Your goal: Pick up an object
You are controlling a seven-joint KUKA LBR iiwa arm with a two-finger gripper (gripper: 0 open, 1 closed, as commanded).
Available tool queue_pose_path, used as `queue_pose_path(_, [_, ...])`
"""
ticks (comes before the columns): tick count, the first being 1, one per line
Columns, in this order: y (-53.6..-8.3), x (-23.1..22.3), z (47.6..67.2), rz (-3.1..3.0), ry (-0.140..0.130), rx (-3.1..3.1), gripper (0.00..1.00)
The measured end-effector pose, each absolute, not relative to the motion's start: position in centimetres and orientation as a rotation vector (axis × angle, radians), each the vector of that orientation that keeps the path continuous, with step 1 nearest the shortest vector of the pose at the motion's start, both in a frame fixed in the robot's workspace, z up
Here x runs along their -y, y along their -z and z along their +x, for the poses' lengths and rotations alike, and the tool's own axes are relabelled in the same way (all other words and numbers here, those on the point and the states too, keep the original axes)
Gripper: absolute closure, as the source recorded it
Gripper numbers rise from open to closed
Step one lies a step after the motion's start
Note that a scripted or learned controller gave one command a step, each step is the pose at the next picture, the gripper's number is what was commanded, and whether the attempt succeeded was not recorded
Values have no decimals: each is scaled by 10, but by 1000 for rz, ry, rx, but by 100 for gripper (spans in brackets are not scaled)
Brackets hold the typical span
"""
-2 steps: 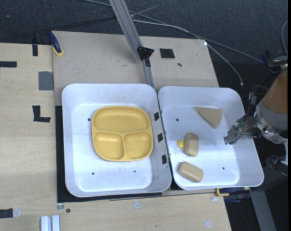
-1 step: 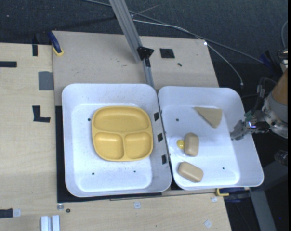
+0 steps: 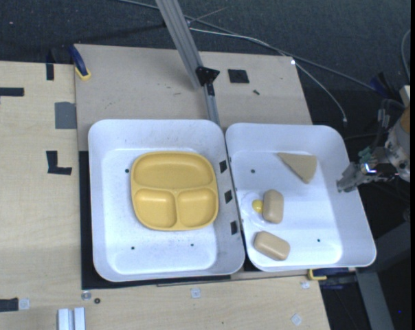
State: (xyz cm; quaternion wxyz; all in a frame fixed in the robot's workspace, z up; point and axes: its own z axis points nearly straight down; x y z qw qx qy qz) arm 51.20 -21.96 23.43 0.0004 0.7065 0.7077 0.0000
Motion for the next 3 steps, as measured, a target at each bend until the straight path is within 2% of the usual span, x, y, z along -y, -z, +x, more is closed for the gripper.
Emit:
queue_pose_path(2, [-223,112,561,2216,1,-2227,100])
queue_pose_path(3, [-212,61,577,2216,2,-2228,100])
